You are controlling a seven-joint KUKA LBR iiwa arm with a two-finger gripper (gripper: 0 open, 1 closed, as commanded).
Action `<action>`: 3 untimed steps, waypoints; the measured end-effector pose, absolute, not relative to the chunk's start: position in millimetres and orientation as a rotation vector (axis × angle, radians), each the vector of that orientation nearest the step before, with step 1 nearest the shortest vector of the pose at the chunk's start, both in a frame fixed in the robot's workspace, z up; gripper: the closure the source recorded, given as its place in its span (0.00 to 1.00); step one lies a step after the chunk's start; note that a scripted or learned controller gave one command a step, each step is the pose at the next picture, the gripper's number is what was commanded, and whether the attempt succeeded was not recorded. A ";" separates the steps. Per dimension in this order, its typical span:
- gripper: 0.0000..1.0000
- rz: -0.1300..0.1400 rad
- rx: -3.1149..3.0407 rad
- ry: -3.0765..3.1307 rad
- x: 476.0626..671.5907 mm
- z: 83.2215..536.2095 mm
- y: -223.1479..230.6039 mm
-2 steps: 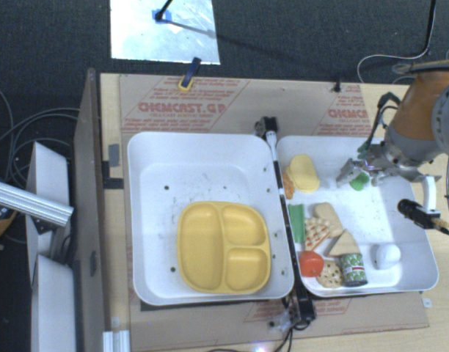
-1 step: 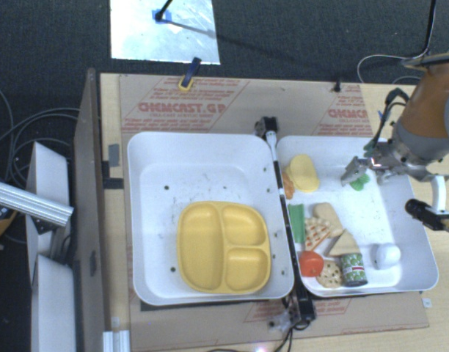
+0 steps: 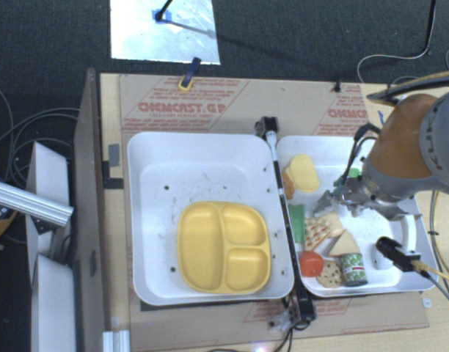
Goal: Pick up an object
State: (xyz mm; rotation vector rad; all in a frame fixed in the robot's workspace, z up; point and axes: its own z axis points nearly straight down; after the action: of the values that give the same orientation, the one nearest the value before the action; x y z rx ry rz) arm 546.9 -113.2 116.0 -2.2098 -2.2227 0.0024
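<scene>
My gripper [image 3: 332, 200] hangs low over the middle of the right bin [image 3: 323, 151], just above a pizza slice [image 3: 318, 230]. A yellow chip-like piece [image 3: 304, 171] lies in the bin's far left part. A green stick [image 3: 296, 222] lies along the bin's left wall. A tan wedge [image 3: 343, 243], a red tomato [image 3: 311, 262], a cracker [image 3: 329, 275] and a small green can [image 3: 353, 269] crowd the near edge. The arm's wrist hides the bin's right part.
The left bin [image 3: 158, 160] holds a yellow divided plate [image 3: 224, 246] in its near half. A black clip [image 3: 267, 127] sits at the far end of the wall between the bins. Cardboard [image 3: 210, 101] lies under both bins.
</scene>
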 end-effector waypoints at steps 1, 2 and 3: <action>0.00 -0.029 -2.247 -2.243 494.8 92.1 -95.0; 0.00 -0.013 -2.225 -2.240 624.6 106.4 -128.2; 0.00 0.003 -2.218 -2.219 570.5 82.7 -117.9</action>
State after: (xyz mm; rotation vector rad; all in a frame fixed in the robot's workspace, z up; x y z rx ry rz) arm 570.5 -117.9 82.7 -2.2181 -2.2186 0.0034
